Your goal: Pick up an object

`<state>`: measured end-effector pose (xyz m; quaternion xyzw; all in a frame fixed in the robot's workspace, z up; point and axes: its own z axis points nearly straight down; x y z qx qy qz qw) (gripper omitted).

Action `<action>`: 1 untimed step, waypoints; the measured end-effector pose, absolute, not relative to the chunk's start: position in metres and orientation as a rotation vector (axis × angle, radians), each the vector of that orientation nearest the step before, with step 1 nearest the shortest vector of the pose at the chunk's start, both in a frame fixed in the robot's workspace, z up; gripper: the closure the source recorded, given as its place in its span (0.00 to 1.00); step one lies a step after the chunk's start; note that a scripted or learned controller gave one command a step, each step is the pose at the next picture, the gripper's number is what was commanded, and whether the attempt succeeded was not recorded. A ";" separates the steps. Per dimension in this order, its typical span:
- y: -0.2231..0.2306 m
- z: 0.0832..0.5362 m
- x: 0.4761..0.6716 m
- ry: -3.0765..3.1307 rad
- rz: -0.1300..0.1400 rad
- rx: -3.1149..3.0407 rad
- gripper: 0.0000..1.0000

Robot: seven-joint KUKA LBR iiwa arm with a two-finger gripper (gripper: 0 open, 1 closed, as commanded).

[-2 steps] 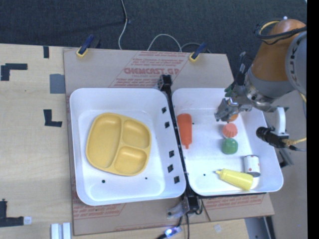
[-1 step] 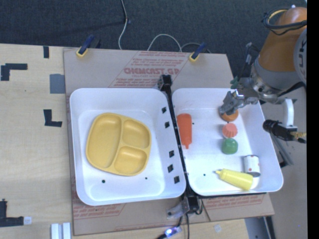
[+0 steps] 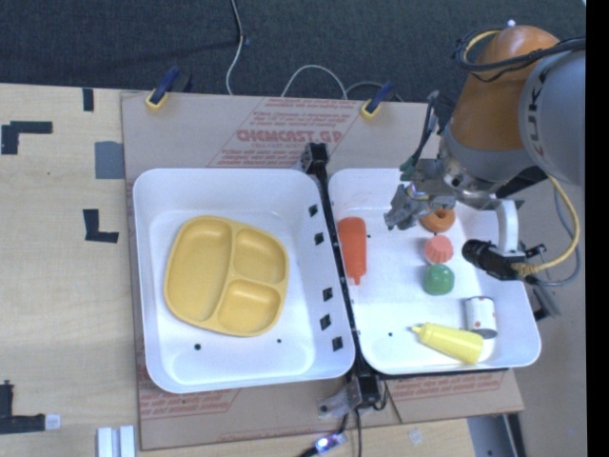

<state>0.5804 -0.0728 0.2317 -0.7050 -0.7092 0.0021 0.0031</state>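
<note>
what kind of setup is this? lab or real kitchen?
Most likely a robotics lab pick-and-place bench, not a kitchen: two white bins clamped onto cardboard, toy food such as a plastic carrot and a yellow divided plate, and the arm's end effector over the right bin.

Left bin [image 3: 145, 255]: you had it on the cardboard sheet's left half, touching its neighbour.
Right bin [image 3: 381, 288]: you saw it just beside, toward the bench's right edge.
Cardboard sheet [image 3: 276, 136]: it lay under both bins, with printed red lettering along its far edge.
Clamps [image 3: 163, 88] [image 3: 377, 98]: you saw one at each far corner of the sheet.
Black tape marks [image 3: 95, 227]: they sat scattered along the bench's [image 3: 48, 303] left side.
White cable [image 3: 235, 36]: it ran over the dark carpet [image 3: 114, 17] beyond the bench's far edge.
</note>
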 end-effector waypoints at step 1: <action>-0.013 0.218 0.578 -2.225 0.008 -2.209 1.00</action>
